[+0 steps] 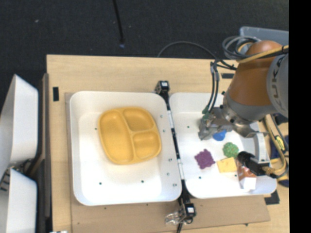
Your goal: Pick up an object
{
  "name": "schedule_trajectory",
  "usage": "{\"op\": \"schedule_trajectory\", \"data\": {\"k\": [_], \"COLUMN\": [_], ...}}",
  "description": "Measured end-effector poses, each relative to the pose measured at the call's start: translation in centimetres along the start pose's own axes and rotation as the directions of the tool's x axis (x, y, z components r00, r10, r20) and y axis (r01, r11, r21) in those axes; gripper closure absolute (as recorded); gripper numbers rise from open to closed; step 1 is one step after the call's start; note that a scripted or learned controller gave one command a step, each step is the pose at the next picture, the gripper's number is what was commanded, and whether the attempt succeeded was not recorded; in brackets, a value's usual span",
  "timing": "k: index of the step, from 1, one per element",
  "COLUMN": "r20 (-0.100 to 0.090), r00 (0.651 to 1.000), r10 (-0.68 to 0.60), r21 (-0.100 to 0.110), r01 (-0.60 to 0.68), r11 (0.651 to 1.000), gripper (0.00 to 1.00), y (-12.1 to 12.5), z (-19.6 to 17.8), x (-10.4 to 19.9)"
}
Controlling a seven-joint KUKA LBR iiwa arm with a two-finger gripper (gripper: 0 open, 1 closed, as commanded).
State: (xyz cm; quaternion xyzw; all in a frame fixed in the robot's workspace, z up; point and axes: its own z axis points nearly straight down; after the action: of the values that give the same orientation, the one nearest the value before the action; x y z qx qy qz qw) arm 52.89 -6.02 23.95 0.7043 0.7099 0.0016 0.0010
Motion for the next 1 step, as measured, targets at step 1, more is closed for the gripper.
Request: {"op": "schedule_trajectory", "data": {"k": [1], "r20": [-0.001], "r00": [1.0], "r10": [0.0], "r21": [0.003], "r01": [0.0], "r11": [1.0], "gripper": [1.0], "y": [0.02], "z": [0.27], "x": [5.27]}}
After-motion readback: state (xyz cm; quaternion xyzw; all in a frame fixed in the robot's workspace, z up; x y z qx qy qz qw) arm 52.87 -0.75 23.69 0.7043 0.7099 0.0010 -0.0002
